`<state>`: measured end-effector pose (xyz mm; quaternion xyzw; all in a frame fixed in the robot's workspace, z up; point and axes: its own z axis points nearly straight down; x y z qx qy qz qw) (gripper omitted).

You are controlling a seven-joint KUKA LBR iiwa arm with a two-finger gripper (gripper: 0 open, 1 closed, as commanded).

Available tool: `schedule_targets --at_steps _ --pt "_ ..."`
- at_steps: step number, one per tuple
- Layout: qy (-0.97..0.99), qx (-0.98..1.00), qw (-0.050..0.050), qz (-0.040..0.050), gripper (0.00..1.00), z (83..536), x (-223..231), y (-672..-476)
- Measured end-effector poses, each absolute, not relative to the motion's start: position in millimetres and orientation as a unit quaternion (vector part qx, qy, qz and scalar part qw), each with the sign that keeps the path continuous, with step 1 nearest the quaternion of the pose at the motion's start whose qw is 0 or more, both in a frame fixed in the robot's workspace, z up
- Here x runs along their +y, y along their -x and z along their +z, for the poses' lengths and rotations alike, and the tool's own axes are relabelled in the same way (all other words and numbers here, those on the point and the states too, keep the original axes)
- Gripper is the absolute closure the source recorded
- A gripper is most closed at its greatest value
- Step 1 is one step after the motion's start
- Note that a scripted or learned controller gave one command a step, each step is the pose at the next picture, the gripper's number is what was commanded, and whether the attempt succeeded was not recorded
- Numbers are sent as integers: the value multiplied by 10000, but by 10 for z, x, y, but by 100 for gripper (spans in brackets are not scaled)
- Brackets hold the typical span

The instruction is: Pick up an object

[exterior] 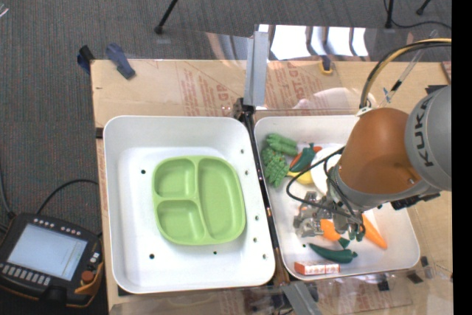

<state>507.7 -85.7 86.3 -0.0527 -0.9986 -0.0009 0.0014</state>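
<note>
Gripper (324, 221) (grip unclear, perhaps touching) sits just left of the carrot (374, 232).

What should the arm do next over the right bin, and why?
Probably lower the claw a little onto the orange carrot piece just beneath it. The claw hangs low in the right bin among toy food, with nothing visibly held, and that piece lies closest. The green divided plate sits in the left bin, away from the arm.

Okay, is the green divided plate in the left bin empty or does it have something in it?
Empty: the green divided plate shows three bare compartments.
</note>
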Motion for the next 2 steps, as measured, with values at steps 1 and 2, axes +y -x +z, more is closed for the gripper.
schedule_targets --at_steps 1,2 --pt "529 -9986 13 -7 100 867 -811 -4951" --pt "997 -9950 6 -6 100 868 -804 -5118"
